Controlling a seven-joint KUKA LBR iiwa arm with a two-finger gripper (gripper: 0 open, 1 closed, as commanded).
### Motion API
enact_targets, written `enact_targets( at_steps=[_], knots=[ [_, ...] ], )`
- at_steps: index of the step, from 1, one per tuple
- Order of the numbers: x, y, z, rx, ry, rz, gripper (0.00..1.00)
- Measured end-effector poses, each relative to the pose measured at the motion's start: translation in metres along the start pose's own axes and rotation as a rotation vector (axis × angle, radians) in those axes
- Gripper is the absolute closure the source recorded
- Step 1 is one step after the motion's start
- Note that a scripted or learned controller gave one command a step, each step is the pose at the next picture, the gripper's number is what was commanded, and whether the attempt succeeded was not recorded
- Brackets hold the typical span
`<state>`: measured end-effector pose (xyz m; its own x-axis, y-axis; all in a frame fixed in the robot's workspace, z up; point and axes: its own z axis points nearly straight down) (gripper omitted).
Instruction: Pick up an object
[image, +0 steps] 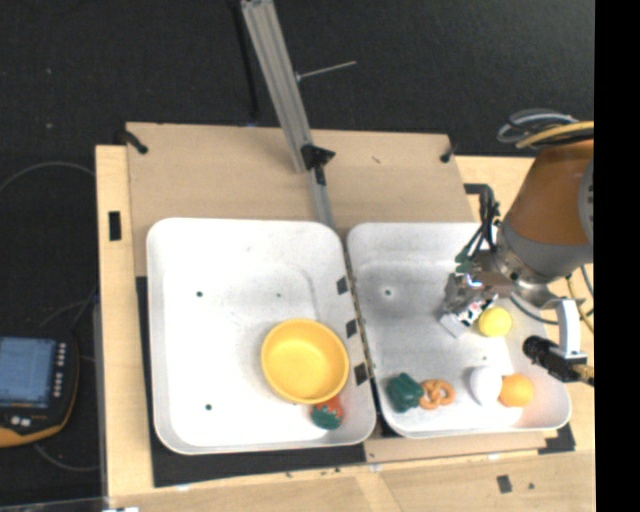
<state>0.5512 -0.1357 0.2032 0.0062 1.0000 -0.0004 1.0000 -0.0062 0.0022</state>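
My gripper (466, 298) hangs low over the right bin (400, 262), below the arm's orange band (555, 200). Right beside it, to the lower right, lies a small yellow ball (494, 322). A small black-and-white item (459, 319) lies right under the gripper; whether they touch I cannot tell. Along the right bin's front edge lie a green object (404, 392), an orange pretzel-shaped piece (436, 393), a white object (485, 385) and an orange ball (516, 390).
The left bin (215, 270) holds a yellow bowl (305, 360) and, just in front of it, a small red-and-green item (328, 412). A grey metal rail (288, 100) slants down from the top to the ridge between the bins. A handheld pendant (30, 385) lies off the bench at left.
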Motion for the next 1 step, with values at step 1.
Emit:
enact_targets(
  at_steps=[1],
  knots=[
    [0.0516, 0.0070, -0.0119, -0.002, 0.002, -0.014, 1.00]
  ],
)
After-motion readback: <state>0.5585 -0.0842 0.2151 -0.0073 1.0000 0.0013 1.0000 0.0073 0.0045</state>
